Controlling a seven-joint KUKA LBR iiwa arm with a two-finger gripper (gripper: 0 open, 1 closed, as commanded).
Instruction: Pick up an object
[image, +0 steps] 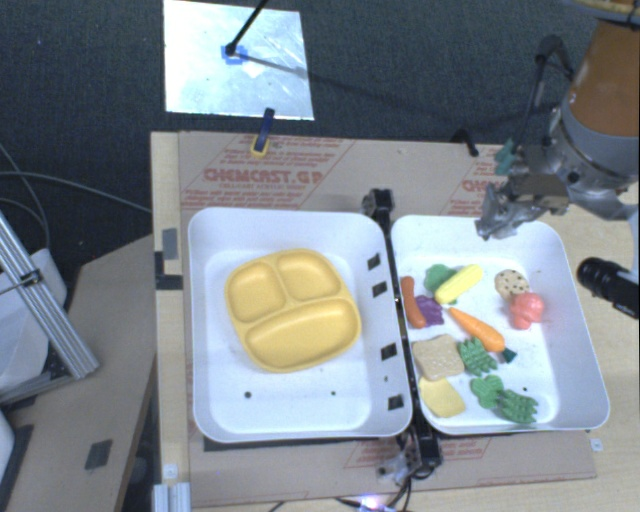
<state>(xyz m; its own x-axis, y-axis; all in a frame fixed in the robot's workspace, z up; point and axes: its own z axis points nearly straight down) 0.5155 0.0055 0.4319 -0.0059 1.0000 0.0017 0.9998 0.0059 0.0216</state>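
Overhead, hand (497, 222) hovers near bin rim (470, 221) (toys below).

One fixed overhead cam, slanted over bins (300, 225).

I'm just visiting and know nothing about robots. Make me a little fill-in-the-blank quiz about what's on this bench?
1. The yellow divided plate lies in the ____ bin.
2. The plate has ____ compartments.
3. The toy foods, such as the carrot and the cookie, lie in the ____ bin.
4. The gripper hovers over the far edge of the ____ bin.

Missing words: left; three; right; right
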